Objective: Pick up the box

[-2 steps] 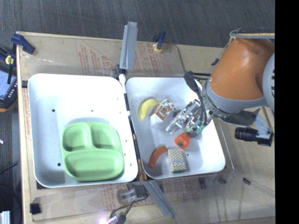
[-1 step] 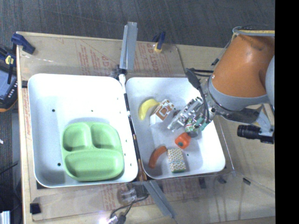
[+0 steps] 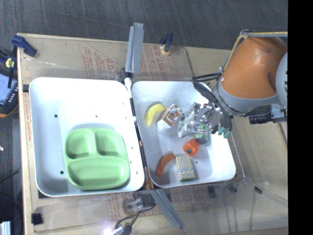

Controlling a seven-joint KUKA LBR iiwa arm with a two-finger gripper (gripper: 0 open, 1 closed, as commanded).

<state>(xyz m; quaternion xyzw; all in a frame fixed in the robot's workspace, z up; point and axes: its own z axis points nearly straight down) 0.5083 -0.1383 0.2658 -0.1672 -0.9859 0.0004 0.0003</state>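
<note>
Green divided tray (image 3: 97, 159) — left bin (image 3: 44, 97), banana (image 3: 153, 113), sausage (image 3: 164, 164), right bin (image 3: 222, 168)

Legible text: none. Red printing (image 3: 93, 58) runs in slanted lines across the brown board of the bench (image 3: 73, 53), up and to the left of the claw (image 3: 201, 124); letters too small and blurred to read. Small box (image 3: 171, 115) just left of the claw carries an orange-and-white printed pattern; no words can be made out on it.
</note>
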